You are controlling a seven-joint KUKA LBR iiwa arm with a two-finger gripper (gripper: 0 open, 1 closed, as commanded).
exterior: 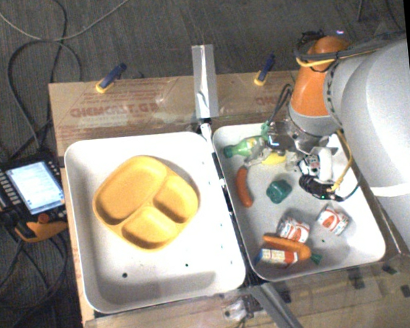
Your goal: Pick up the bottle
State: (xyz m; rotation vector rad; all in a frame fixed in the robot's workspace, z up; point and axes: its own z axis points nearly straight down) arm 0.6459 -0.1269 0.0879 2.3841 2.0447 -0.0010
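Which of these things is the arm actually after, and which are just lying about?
Part of the job:
- green bottle, lying at the back of the right bin
- gripper, right beside the bottle

Just lying about:
- yellow divided tray in the left bin
- sausage
- teal cup
- two small cans
- carrot

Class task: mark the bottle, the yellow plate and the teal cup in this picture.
bottle [243, 147], camera view, green body.
yellow plate [145, 201], camera view, centre ridge.
teal cup [278, 190], camera view, its side.
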